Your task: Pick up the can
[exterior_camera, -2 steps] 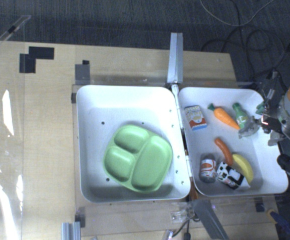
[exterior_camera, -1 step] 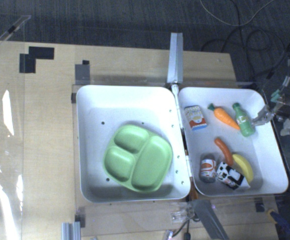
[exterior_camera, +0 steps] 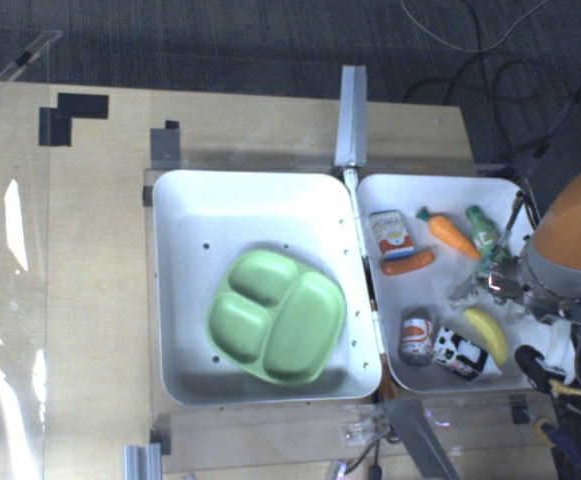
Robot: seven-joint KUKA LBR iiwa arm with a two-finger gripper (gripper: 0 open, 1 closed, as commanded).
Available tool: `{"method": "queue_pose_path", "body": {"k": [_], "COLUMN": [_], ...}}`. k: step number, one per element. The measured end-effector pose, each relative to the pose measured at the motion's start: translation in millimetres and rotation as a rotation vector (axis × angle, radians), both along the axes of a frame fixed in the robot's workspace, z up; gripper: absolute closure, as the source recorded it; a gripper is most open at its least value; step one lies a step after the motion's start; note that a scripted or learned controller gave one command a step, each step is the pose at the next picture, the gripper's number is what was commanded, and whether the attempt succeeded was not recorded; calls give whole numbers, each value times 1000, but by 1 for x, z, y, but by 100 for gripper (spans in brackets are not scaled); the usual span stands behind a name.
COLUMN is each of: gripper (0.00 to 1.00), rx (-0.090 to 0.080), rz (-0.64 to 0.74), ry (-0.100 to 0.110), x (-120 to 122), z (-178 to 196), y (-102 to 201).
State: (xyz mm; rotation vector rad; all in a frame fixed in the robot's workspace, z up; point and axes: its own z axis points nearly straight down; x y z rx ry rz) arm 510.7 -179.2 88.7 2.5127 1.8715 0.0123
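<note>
Not yet picked up: can [exterior_camera: 416, 337] lying untouched in right bin [exterior_camera: 407, 195], left of and nearer than gripper [exterior_camera: 494, 280] (jaw opening impossible to tell). Approach and grasp remaining.

Right bin [exterior_camera: 402, 190]: can [exterior_camera: 416, 337] upright, left of and nearer than the gripper [exterior_camera: 497, 280]; banana [exterior_camera: 487, 333] just below it; carrot [exterior_camera: 452, 235] above. Left bin [exterior_camera: 185, 208]: green tray [exterior_camera: 278, 315].

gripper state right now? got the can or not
Gripper: cannot be told, nothing seen between them. The can lies in the right bin.
</note>
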Motion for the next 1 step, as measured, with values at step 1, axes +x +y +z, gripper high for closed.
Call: {"method": "queue_pose_path", "body": {"k": [1], "gripper": [100], "rx": [0], "rz": [3], "ry": [-8], "x": [4], "z": [12], "y": [1]}}
